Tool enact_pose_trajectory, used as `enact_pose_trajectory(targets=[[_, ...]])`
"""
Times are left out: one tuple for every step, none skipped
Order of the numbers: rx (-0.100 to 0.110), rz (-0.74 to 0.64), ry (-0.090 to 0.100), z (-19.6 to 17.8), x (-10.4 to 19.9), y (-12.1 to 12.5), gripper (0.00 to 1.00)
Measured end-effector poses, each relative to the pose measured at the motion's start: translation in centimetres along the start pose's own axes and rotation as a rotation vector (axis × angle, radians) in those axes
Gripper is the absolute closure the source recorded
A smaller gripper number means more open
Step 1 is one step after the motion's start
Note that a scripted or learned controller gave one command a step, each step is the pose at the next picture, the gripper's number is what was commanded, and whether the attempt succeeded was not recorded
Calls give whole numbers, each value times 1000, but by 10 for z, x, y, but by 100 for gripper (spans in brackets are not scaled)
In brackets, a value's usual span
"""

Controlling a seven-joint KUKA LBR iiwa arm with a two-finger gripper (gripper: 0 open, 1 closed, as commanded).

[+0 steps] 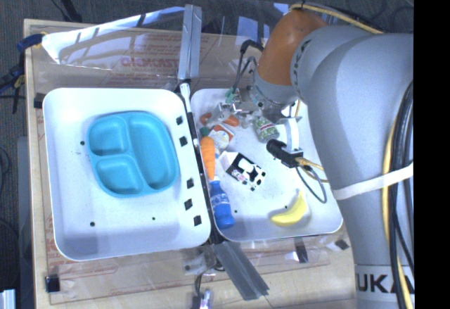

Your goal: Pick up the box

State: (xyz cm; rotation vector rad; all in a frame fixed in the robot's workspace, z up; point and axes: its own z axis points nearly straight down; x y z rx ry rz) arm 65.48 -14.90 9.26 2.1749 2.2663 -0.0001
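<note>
Here, the box [245, 171] lies flat, white with black markings.

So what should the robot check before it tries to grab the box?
1. Box in sight: ok. The box, white with black marks, lies in the right bin.
2. Top of the box free: ok. Nothing lies on it.
3. Room around the box: not ok. The carrot and the blue bottle lie close on its left.
4. Gripper over the box: not ok. The gripper hangs over the clutter at the bin's far end.
5. Jaws ready: cannot tell.
6. Banana clear of the box: ok. It lies apart, nearer the front.
</note>
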Motion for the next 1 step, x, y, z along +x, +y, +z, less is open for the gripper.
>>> enact_pose_trajectory(targets=[[-1,-69,-8,-1,30,-20,0]])
